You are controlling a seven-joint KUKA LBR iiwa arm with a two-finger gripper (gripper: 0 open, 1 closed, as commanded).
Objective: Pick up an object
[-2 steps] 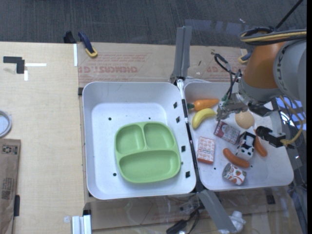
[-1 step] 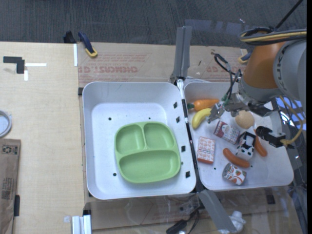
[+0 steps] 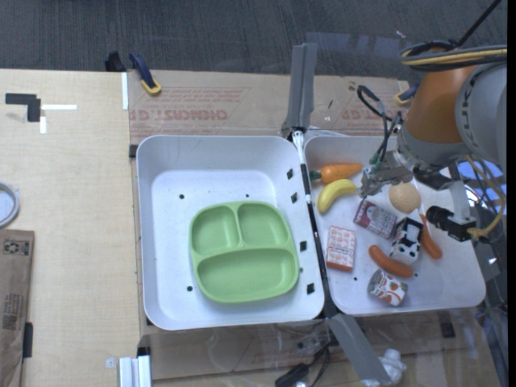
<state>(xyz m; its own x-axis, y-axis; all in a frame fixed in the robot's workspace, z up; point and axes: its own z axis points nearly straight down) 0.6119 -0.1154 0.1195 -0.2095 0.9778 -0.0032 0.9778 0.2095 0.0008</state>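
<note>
The gripper (image 3: 377, 177) hangs low in the right bin (image 3: 451, 297), just right of the banana (image 3: 335, 193); I cannot tell how it is set. An egg (image 3: 404, 197) lies further right of the banana, a carrot (image 3: 342, 171) just above it.

Red print on the cardboard sheet (image 3: 201, 103) along the bench's far edge appears upside down and mirrored, roughly "CHEMCST"; a recycling symbol marks the brown carton (image 3: 14, 297) at the bench's left edge.
</note>
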